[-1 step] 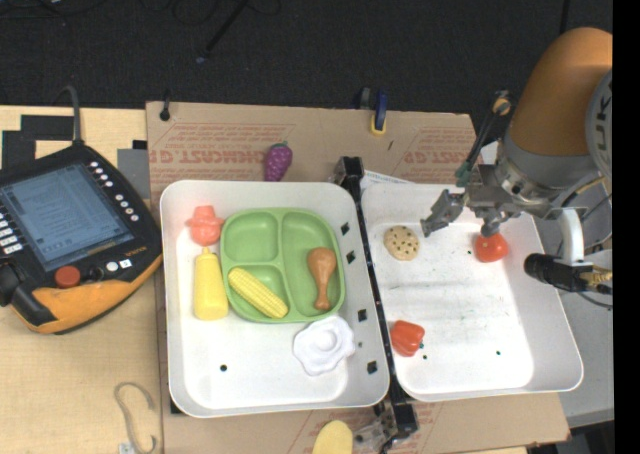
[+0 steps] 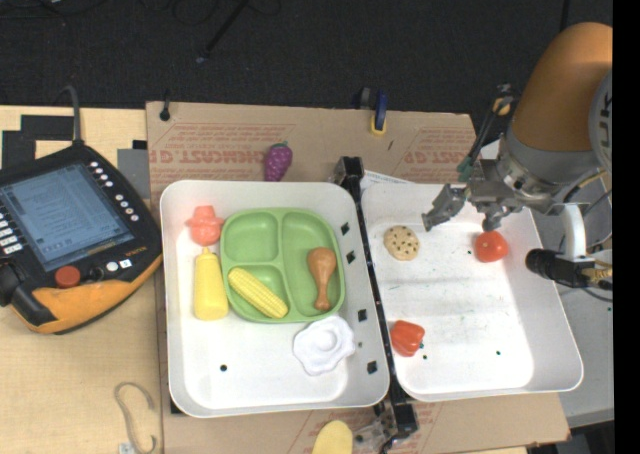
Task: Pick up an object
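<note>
We list the contents from left to right.

1. Control tablet [image 2: 62, 227], dark screen in an orange and black casing, on the bench at 9 o'clock of the left bin [image 2: 190, 382].
2. Purple grape bunch [image 2: 278, 161], on the cardboard at 12 o'clock of the left bin, outside it.
3. Left bin contents: a pink piece [image 2: 203, 225] at its 10 o'clock corner; a yellow bottle [image 2: 209, 285] just below that; a green divided plate [image 2: 284, 264] at the centre, holding a corn cob [image 2: 257, 293] in its lower left compartment and a chicken drumstick [image 2: 323, 277] in its right compartment; a white fried egg [image 2: 324, 345] at 5 o'clock, touching the plate's lower edge.
4. Yellow rounded object [image 2: 333, 437], on the bench at 6 o'clock, below the two bins.
5. Right bin [image 2: 545, 374] contents: a cookie [image 2: 402, 242] at its 10 o'clock; a red pepper [image 2: 407, 338] at 7 o'clock near the dividing wall; a red tomato [image 2: 490, 246] at 1 o'clock.
6. Gripper [image 2: 468, 210], over the upper part of the right bin, between cookie and tomato. We see its jaws spread wide with nothing between them; the tomato lies just beside the right-hand finger.
</note>
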### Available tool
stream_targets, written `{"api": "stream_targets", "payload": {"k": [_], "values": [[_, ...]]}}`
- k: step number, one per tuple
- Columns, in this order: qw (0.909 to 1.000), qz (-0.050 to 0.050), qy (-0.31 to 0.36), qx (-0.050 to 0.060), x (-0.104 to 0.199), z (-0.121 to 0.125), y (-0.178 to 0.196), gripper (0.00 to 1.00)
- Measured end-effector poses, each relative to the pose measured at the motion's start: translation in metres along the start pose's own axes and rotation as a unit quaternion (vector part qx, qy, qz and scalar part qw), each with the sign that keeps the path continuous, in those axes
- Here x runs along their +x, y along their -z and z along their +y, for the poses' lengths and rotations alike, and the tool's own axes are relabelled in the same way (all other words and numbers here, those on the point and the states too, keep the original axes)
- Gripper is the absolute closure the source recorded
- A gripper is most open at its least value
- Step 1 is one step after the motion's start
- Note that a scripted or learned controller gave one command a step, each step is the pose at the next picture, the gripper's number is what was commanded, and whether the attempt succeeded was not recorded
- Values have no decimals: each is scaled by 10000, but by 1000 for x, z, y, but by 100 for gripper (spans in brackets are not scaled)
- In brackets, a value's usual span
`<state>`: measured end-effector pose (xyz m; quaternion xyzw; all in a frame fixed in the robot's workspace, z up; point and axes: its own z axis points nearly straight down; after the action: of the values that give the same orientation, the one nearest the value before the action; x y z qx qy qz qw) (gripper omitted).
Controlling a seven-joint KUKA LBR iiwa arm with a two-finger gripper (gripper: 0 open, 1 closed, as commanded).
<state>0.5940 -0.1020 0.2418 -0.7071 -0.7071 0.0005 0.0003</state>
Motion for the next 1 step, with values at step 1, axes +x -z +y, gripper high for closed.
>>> {"api": "stream_targets", "payload": {"k": [1], "values": [[10000,10,7,35,9,-5,-62,0]]}}
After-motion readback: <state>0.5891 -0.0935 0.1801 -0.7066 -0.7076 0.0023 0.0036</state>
